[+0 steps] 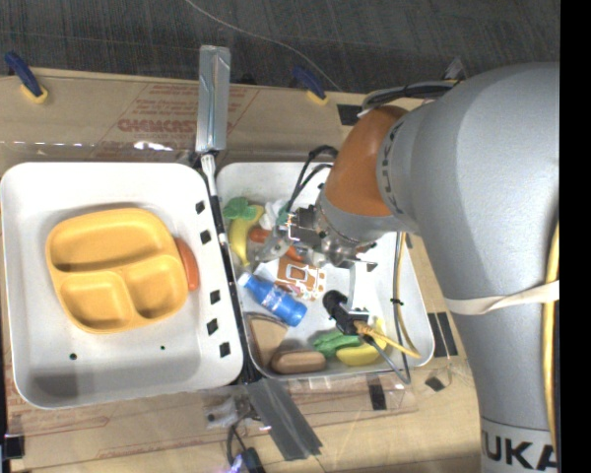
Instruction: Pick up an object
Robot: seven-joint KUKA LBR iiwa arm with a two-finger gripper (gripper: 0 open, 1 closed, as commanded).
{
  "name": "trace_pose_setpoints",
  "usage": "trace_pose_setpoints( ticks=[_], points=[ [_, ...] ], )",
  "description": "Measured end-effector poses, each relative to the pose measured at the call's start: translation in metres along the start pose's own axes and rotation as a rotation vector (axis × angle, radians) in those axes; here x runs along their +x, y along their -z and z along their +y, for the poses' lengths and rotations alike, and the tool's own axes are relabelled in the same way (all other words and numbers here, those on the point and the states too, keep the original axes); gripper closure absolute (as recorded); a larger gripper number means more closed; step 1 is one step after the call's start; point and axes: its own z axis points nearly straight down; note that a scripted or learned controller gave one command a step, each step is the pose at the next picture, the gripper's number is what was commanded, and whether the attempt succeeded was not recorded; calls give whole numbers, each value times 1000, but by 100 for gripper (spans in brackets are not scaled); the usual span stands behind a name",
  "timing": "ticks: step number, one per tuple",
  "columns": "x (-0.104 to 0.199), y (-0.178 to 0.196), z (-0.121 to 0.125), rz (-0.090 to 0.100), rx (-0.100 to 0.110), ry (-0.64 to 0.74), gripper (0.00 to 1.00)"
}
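My gripper (pixel 294 236) reaches down into the right bin (pixel 414 335), over a heap of small toys in its upper middle. The wrist hides its tips. Around it lie a green toy (pixel 240 208), a yellow piece (pixel 239 238) by the bin's left wall, and a white and orange item (pixel 301 277) just below. A blue bottle (pixel 276 300) lies lower left of the gripper. Along the bin's front sit a brown sausage-shaped toy (pixel 297 362), a green piece (pixel 331 341) and a yellow piece (pixel 358 355).
The left bin (pixel 39 377) holds a yellow divided tray (pixel 113 267) with an orange object (pixel 188 266) at its right side. A metal bar (pixel 212 101) stands at the back between the bins. The arm's large grey body (pixel 483 195) covers the right side.
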Motion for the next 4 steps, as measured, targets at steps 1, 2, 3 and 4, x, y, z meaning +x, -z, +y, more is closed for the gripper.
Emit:
trace_pose_setpoints(
  ticks=[1,2,3,4],
  points=[
    [1,9,0,1,2,4,100],
    [-50,60,30,-1,-5,1,100],
    [-49,59,30,0,-3,2,0],
    [3,31,-1,0,0,334,0]
  ],
)
